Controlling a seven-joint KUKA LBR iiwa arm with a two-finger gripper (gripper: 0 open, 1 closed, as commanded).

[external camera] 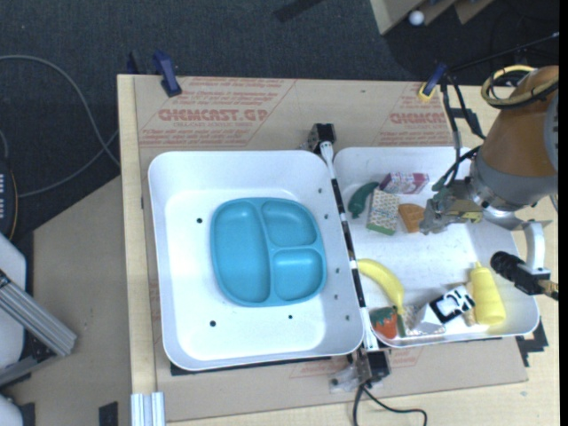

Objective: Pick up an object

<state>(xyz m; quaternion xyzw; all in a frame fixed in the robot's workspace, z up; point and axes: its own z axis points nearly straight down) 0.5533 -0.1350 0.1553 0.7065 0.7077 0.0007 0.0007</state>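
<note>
My gripper (433,218) hangs over the back half of the right bin (444,160), reaching in from the right. Just to its left lies a small orange-brown item (410,216), close to or touching the gripper tip. A speckled pale box (383,211), a dark green piece (358,199) and a pink and purple packet (405,183) lie further left and back. Nearer the front are a yellow banana (383,282), a yellow bottle (486,296), a black and white item (451,305) and a red and green piece (384,323).
The left bin (177,185) holds a blue divided plate (268,250) in its middle. A raised rim between the two bins runs front to back. Blue clamps sit at the board's back corners.
</note>
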